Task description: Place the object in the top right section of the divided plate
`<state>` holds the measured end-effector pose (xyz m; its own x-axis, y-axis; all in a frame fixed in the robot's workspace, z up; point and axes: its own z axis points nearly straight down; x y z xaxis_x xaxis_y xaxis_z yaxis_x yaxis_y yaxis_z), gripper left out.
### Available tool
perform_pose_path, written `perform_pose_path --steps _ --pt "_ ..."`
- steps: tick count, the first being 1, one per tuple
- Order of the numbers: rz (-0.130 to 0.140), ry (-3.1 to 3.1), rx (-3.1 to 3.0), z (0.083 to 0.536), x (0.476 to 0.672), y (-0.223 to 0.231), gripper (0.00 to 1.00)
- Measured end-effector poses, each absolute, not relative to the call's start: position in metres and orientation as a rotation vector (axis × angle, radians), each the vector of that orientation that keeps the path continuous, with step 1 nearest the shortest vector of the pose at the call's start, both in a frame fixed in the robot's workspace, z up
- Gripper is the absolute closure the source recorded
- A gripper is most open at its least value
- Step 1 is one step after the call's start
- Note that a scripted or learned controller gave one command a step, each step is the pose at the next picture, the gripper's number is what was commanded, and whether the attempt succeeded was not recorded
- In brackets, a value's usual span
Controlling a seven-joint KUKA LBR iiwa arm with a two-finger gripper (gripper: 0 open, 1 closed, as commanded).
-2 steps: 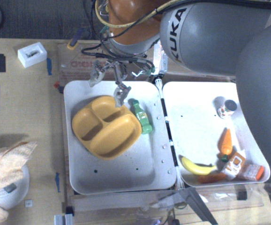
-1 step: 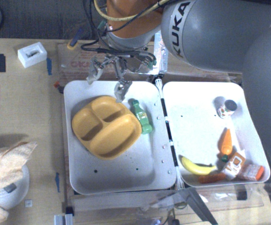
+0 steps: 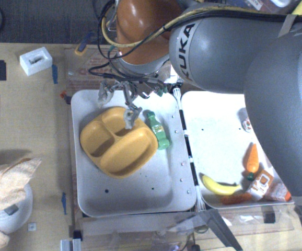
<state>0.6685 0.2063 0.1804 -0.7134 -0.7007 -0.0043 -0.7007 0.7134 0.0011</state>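
A yellow divided plate [image 3: 103, 163] lies tilted in the left bin [image 3: 140, 197]. A green bottle-shaped object [image 3: 158, 130] lies on the bin floor against the plate's right rim, outside the plate. My gripper [image 3: 119, 104] hangs over the plate's upper edge, open, with nothing between its fingers. One fingertip [image 3: 131, 116] reaches down over the plate's upper right section, just left of the green object. The other fingertip [image 3: 105, 93] is above the bin floor beyond the plate. The orange wrist band [image 3: 140, 20] and the grey arm cover the bin's far edge.
The right bin [image 3: 213, 140] holds a banana [image 3: 219, 185], a carrot [image 3: 251, 159] and several small items [image 3: 266, 186] at its near right corner. A white box [image 3: 36, 60] sits on the bench at far left. A cloth [image 3: 4, 184] lies at lower left.
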Motion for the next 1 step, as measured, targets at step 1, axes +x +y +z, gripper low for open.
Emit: perform_pose_path --steps 1 --pt "0.004 2.918 -1.139 0.2334 0.6691 0.2118 0.0"
